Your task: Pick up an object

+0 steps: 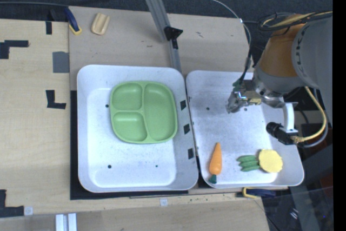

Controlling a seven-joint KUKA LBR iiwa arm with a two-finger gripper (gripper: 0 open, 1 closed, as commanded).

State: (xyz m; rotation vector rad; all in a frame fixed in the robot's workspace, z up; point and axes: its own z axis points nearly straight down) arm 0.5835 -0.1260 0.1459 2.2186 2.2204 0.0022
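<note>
In the right bin lie an orange toy carrot near the front edge, a small green pea pod, and a yellow round piece touching the pod at the front right. My gripper hangs over the bin's upper middle, well behind these objects, with nothing visible between its fingers. The grey arm with its orange band reaches in from the right.
The left bin holds a green divided plate. A grey metal pole slants over the bench behind the bins. A tan block and a blue-yellow item lie on the bench at back left.
</note>
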